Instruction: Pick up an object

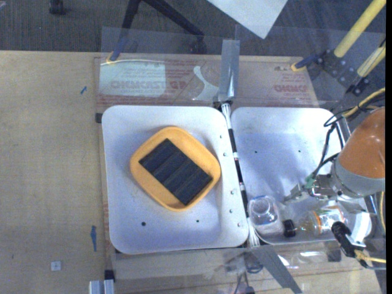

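**Arm low in the right bin, yellow tray well apart in the left**

We see the grey arm with its orange band (366, 149) reaching into the right white bin (275, 139) at its near right corner, and the two-finger gripper (315, 192) sits low there among cables and metal parts. We cannot tell how it is set, since the wrist hides it. Just beside it, toward the bin's front wall, lies a clear plastic bottle (300, 222) on its side with a dark cap, and a small clear round cup (262, 210) rests near the divider.

The yellow rounded-square tray with a dark ribbed panel (175, 167) lies in the middle of the left white bin (122, 164), well apart from the gripper and across the ridge between the bins. It is turned cornerwise to the bin walls, its yellow rim raised around the black slatted centre.

White floor shows all round the tray, and the far half of the right bin is bare too.
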You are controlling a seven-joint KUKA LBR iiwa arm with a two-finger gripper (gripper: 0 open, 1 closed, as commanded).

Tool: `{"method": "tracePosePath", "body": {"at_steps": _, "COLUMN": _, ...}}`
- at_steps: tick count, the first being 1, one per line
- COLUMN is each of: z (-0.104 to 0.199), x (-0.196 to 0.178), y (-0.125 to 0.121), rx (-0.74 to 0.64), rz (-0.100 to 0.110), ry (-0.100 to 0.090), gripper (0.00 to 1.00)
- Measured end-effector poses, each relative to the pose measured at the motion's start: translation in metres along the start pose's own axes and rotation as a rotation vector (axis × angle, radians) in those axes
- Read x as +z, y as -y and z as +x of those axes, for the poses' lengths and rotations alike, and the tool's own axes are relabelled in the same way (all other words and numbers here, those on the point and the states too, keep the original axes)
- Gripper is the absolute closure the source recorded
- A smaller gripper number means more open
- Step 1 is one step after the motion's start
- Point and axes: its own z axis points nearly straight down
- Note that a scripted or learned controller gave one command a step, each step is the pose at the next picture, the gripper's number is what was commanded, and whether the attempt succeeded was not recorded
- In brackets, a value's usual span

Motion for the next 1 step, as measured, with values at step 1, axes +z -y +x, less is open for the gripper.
{"method": "tracePosePath", "body": {"at_steps": 1, "z": 0.0124, "x": 0.0003, "y": -0.061, "rx": 0.168, "rz": -0.002, "ry": 0.004, "gripper": 0.0}}
